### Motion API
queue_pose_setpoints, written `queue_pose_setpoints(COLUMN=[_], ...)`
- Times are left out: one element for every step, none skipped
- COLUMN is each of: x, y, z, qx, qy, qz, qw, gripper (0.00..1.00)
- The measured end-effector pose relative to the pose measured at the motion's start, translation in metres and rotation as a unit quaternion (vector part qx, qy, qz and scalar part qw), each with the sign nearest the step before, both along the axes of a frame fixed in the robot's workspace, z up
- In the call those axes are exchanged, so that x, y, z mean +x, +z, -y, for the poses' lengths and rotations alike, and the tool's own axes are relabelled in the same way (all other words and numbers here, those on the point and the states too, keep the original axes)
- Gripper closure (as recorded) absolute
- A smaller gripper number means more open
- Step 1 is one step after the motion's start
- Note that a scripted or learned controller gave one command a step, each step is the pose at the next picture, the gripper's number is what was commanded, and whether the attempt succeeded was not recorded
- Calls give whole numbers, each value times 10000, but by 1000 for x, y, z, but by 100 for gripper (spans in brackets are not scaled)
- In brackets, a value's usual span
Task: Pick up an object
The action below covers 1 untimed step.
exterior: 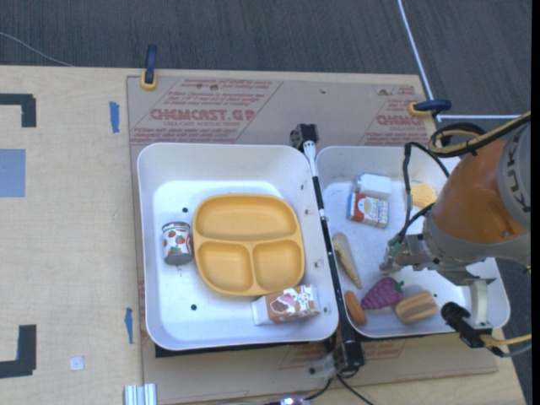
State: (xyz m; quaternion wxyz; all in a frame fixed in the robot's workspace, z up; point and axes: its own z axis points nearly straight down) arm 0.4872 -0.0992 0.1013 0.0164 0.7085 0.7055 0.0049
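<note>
The end effector (396, 258) hangs in the right bin (498, 310), just above the grapes (381, 294); whether it is spread or pressed together, one cannot tell, and nothing is seen in it. The grapes, a likely target, are a bumpy purple plastic cluster, so a grasp may slip off. Touching them lies a smooth bun (415, 308), with a ridged pale corn (347, 258) near, and either may be pushed. A glossy carton (369, 208) lies farther from the grapes.

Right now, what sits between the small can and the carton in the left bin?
The yellow three-compartment plastic tray lies between the small can and the carton, per the camera view.
</note>
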Motion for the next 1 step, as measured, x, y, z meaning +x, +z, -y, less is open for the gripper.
queue_pose_setpoints(x=[-7], y=[84], z=[-74], qx=[86], qy=[27], qz=[-143], qw=[9999], gripper=[100])
